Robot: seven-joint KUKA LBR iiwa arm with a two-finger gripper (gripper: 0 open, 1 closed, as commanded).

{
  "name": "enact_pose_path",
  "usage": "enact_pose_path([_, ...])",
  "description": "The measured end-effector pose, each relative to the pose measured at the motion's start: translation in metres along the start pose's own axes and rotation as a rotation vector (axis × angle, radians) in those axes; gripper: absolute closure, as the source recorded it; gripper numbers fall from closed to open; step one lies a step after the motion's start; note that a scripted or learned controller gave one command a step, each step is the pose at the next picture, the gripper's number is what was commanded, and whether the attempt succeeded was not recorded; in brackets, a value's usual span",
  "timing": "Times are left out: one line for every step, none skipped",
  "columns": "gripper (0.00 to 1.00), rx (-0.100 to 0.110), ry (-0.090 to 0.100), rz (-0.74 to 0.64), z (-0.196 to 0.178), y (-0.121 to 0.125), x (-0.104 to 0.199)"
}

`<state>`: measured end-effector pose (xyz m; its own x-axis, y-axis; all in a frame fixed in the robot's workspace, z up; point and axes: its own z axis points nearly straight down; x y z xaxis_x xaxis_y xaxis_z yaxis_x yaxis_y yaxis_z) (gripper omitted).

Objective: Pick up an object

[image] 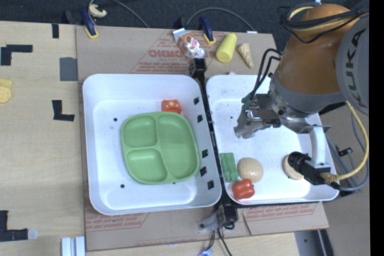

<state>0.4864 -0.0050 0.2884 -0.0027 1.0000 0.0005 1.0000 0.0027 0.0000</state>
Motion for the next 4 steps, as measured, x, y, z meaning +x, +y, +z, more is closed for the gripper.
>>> enact_pose_path([1.00, 0.003, 0.000, 0.000, 0.053, 0.060, 0.051])
enact_pose_path([1.00, 0.002, -0.002, 0.004, 0.071, 0.035, -0.029])
enact_pose_path([1.00, 0.002, 0.000, 0.000, 0.069, 0.083, 0.036])
enact_pose_path([0.00, 0.002, 0.000, 0.001, 0.069, 0.083, 0.036])
